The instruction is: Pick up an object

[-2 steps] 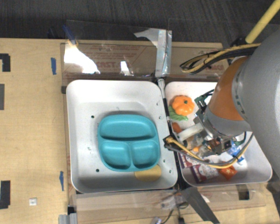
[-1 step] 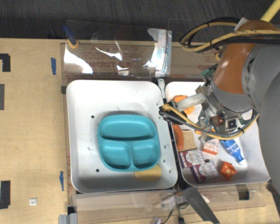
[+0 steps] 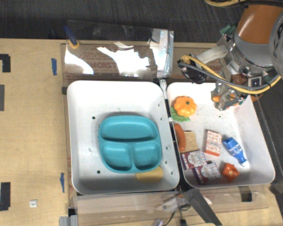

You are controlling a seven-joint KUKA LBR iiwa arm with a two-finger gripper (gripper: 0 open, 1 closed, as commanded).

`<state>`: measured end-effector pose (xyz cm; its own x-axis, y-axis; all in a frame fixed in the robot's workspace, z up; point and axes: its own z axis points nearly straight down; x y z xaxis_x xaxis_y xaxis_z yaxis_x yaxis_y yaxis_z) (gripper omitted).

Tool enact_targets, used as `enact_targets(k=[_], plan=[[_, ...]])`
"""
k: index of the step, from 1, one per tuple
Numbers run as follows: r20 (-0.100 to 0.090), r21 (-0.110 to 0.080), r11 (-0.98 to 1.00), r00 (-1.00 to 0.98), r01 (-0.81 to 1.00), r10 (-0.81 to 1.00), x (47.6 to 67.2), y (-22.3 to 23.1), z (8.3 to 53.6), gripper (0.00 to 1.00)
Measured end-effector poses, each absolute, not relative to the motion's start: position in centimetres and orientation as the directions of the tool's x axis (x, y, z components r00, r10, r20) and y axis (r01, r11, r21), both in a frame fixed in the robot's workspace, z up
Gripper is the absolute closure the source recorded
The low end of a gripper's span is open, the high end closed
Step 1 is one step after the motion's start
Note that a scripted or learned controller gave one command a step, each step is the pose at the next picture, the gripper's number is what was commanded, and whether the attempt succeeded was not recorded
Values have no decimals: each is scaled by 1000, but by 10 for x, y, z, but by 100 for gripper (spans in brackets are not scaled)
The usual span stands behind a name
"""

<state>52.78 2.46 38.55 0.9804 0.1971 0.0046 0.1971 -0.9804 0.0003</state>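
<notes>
Pumpkin (image 3: 184, 106) apart from gripper (image 3: 225, 99)

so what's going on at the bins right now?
The arm reaches in over the right bin, its end effector at the bin's far end with nothing visibly held. That bin holds the small items: a pumpkin, a red-and-white packet, a blue packet, dark packets and a red piece. The left bin holds a teal tray and a tan block. No pick made yet.
</notes>
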Motion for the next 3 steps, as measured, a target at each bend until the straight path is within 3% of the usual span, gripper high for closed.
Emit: enact_targets(k=[1, 2, 3], plan=[[-2, -1, -980, 980, 198, 198, 480, 29, 392, 100], [-11, -3, -971, 971, 238, 238, 477, 15, 218, 100], [-7, -3, -965, 965, 264, 264, 488, 42, 194, 100]])
